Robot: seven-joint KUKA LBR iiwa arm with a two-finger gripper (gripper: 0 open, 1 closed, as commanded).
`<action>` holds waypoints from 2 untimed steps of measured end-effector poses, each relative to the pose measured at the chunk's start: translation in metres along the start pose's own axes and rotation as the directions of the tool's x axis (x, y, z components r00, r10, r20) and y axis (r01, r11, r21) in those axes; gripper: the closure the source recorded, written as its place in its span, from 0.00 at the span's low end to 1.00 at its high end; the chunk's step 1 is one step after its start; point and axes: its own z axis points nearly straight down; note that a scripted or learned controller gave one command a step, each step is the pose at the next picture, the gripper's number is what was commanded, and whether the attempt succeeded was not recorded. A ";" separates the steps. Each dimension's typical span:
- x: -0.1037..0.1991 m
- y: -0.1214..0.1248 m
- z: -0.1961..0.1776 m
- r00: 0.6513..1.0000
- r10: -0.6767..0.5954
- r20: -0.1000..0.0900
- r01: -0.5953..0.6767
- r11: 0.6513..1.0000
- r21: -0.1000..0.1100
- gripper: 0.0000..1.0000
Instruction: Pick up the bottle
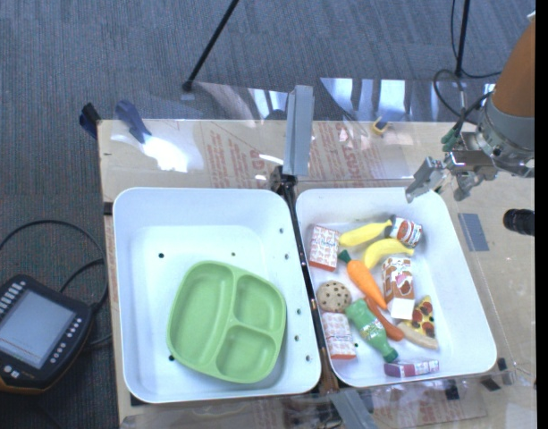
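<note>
The bottle is green with a label and lies on its side in the front middle of the right bin, between a cookie and an orange carrot. My gripper hangs above the back right corner of that bin, well away from the bottle. Its fingers are open with nothing between them.
The right bin also holds two bananas, a carrot, a cookie, a pizza slice, a can and small packets. A green divided plate lies in the left bin. A metal post stands between the bins at the back.
</note>
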 end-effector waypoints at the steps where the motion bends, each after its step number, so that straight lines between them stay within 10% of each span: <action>1: 0.051 0.014 0.046 0.971 0.240 0.000 -0.240 0.971 0.002 0.00; 2: 0.052 0.013 0.039 0.972 0.235 0.003 -0.235 0.972 0.008 1.00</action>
